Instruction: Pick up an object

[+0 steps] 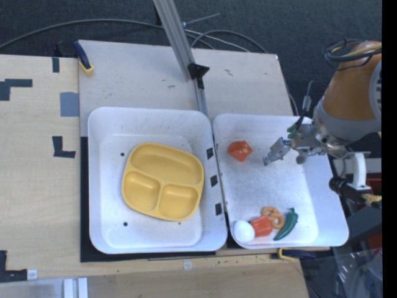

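Observation:
In the right bin (322, 194), a small red block (239, 150) lies near the upper left corner. At that bin's front edge a cluster sits together: a white egg (244, 231), a red piece (262, 226), an orange pretzel-shaped toy (272, 214) and a green pepper (287, 224). My gripper (286, 156) hangs over the upper middle of the right bin, to the right of the red block and apart from it. It is open, with nothing between its fingers (273, 153).
The left bin (105, 166) holds a yellow three-compartment plate (163, 180). A grey metal rail (177, 30) slants down from the top to the gap between the bins. Cables lie on the dark floor behind the bench.

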Robot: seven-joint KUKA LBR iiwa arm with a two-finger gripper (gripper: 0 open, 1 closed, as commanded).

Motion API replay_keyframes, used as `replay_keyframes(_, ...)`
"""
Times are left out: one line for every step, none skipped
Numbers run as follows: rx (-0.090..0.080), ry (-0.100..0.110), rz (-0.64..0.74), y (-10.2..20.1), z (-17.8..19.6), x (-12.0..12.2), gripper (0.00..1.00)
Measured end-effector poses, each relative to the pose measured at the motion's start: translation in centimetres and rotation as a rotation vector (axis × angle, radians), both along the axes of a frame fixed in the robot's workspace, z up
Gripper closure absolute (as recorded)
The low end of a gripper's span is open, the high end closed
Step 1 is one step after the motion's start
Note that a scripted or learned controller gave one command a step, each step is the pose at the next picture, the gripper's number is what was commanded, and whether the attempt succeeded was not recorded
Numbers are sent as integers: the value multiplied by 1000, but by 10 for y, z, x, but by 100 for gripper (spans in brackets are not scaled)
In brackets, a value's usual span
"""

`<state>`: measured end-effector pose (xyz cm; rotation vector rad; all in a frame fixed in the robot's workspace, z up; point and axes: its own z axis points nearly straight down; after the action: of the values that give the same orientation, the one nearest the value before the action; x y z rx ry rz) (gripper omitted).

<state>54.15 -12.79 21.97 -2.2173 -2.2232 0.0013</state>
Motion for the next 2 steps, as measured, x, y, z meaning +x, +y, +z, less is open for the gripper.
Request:
replay_keyframes(0,0,0,0,0,0,0)
replay_keyframes(-1,5,-2,-7,-49,-8,0)
